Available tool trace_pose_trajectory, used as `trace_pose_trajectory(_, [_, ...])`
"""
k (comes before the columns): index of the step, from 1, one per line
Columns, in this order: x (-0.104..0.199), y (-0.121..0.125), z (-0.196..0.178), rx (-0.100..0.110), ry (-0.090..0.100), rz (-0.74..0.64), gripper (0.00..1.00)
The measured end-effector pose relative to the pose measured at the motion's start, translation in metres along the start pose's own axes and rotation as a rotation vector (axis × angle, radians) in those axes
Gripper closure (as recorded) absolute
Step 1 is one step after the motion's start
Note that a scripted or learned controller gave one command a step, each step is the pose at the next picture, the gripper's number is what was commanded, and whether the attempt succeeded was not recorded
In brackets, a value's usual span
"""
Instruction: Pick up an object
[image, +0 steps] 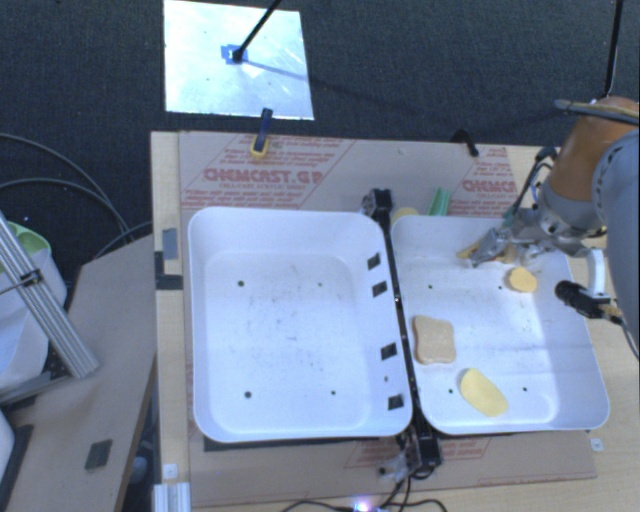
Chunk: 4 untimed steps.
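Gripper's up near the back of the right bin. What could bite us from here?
1. The gripper sits close to the right bin's back wall, so a descent there may clip the rim.
2. The round yellow piece lies just beside it and could get nudged rather than grasped.
3. The toast slice and yellow oval lie flat, likely hard to pinch.

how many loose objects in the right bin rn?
3: toast-like slice near the divider, yellow oval piece toward the front, small yellow piece near the back. The gripper may hide another.
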<state>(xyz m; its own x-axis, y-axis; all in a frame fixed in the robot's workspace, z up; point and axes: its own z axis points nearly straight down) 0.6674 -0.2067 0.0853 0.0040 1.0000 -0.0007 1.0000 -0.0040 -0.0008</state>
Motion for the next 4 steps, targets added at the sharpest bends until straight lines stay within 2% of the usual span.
trace_pose_trajectory(1, [0.005, 0.001, -0.011, 0.000, -0.002, -0.010, 1.00])
trace_pose_trajectory(2, [0.000, -0.058, 0.002, 0.002, 0.001, -0.003, 1.00])
trace_pose_trajectory(3, [-0.002, -0.178, -0.014, 0.006, 0.002, 0.001, 1.00])
trace_pose_trajectory(4, [0.027, -0.175, 0.002, -0.001, 0.002, -0.009, 1.00])
